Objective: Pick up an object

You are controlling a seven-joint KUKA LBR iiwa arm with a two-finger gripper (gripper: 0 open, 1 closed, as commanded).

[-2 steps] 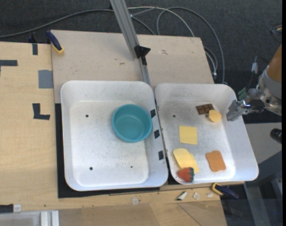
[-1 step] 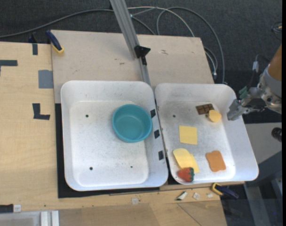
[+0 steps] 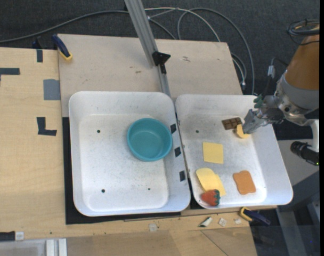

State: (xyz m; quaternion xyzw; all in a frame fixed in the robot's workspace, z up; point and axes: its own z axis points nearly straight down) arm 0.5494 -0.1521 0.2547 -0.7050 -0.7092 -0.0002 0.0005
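We see the arm (image 3: pixel 300 84), grey with its orange band, reach in from the right over the far right corner of the right bin (image 3: pixel 274 159). Its gripper (image 3: pixel 251 122) hangs low just inside that bin's right wall, directly above a small yellow piece (image 3: pixel 240 132) that lies on the bin floor; we cannot tell whether the jaws are apart or together, nor whether they touch the piece. Just left of the yellow piece, almost touching it, lies a small brown chocolate-like block (image 3: pixel 231 124). Nearer the middle of the same bin sits a flat pale yellow square, like a cheese slice (image 3: pixel 213 153). Toward the near edge lies a larger pale yellow piece (image 3: pixel 209 179), with a red strawberry-like item (image 3: pixel 210 198) touching its near end. Just right of these, apart from them, lies an orange rounded slab (image 3: pixel 244 182). The left bin (image 3: pixel 92 159) holds a teal bowl (image 3: pixel 148 138), upright, set right of its centre and close to the wall shared with the right bin. Both bins rest side by side on the wooden bench (image 3: pixel 23 116), and a metal pole (image 3: pixel 143 25) slants down toward the gap between them.
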